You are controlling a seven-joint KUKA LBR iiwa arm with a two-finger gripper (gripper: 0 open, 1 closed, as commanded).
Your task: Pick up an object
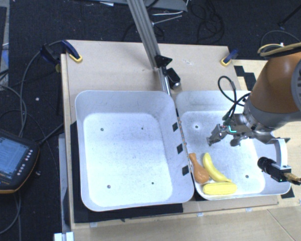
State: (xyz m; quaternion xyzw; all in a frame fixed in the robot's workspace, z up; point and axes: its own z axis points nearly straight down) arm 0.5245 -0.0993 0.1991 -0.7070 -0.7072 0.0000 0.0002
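Over the right bin (200, 103), well above its floor: the pincer (221, 135), at the end of the grey and orange arm (276, 92). Open or closed, cannot tell from this angle; nothing visible between its tips. Lower, in the near left corner of that bin: a banana (213, 168), an orange carrot-like piece (198, 169) touching its left side, a yellow block (220, 188) just nearer. To the left on the worktop (115, 67): the left bin (85, 149).

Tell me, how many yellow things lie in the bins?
2, both in the right bin near its front edge: a banana beside an orange item, and a yellow block just in front. The arm may hide more.
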